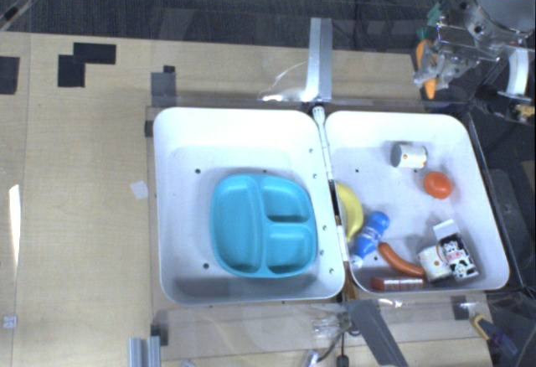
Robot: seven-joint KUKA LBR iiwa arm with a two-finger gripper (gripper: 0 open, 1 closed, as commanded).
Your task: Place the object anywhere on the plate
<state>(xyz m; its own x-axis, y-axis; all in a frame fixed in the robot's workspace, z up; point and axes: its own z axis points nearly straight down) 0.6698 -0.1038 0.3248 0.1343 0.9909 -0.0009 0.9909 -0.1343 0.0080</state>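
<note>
A blue divided plate (264,224) lies in the left bin (180,189), with nothing on it. My gripper (434,64) hangs high at the upper right, beyond the back edge of the right bin (469,139). A small orange object (430,87) pokes out below its fingers, and they look shut on it. The gripper is far to the right of the plate and behind it.
The right bin holds a white cylinder (409,156), an orange ball (437,184), a yellow banana (348,210), a blue bottle (368,235), a sausage (400,260) and a white printed box (449,253). A metal post (319,59) stands behind the divider between the bins.
</note>
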